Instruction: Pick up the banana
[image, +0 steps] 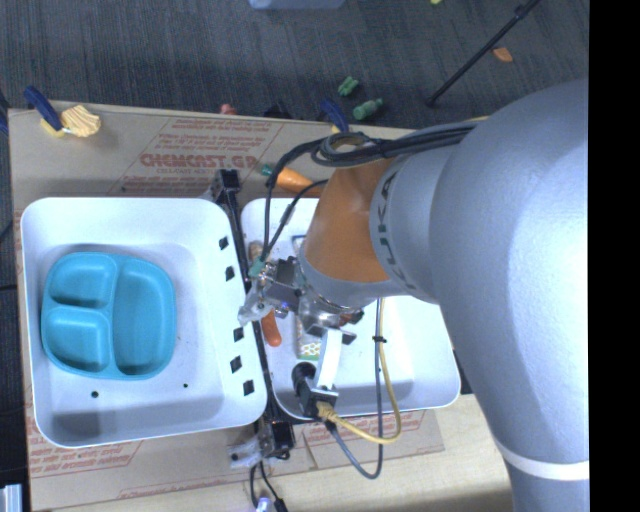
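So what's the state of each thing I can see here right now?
Blue divided plate: lying flat in the left bin, right side up, nothing on it.
Arm: reaching down over the right bin, covering most of it.
Gripper: low in the right bin, by its left wall.
Small orange object: lying in the right bin beside the gripper.
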